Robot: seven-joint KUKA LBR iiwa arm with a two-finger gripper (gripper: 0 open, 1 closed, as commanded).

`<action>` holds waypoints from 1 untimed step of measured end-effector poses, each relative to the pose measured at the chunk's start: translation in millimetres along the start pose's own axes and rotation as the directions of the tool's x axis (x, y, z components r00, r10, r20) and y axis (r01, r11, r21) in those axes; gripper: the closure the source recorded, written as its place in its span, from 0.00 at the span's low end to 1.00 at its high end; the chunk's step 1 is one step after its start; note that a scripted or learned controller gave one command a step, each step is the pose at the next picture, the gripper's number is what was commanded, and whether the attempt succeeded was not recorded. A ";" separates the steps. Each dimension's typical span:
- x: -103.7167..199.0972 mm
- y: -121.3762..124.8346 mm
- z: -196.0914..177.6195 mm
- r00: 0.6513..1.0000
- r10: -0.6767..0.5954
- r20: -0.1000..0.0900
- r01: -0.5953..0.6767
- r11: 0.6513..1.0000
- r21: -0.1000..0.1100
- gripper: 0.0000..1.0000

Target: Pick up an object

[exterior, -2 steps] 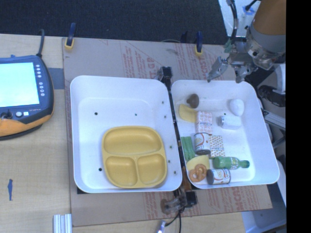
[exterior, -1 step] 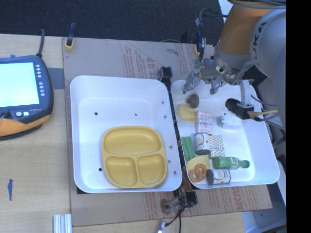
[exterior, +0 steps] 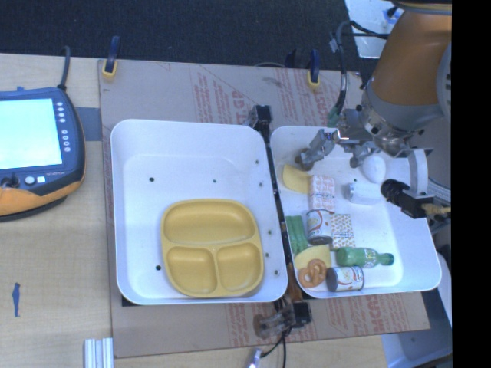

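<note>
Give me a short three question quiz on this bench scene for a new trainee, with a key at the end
1. True or false: the yellow divided tray lies in the left bin.
2. Which object lies nearest the right bin's front edge? A) green bottle B) can C) white object
3. Fill in: the gripper hovers over the ____ bin.

Key: 1 true; 2 B; 3 right.

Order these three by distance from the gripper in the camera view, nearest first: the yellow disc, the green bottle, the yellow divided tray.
Measured from the gripper:
1. Yellow disc, right bin, just below-left of it.
2. Green bottle, right bin's lower part.
3. Yellow divided tray, left bin.
</note>
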State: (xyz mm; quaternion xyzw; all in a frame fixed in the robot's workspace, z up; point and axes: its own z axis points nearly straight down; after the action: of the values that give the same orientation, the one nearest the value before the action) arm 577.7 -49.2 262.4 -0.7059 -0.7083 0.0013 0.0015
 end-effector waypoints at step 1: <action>-23.8 43.6 71.8 1.000 -0.002 0.003 0.002 1.000 0.004 0.00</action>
State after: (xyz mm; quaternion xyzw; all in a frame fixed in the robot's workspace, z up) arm 621.1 -72.8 190.5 -0.7054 -0.7088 0.0036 0.0020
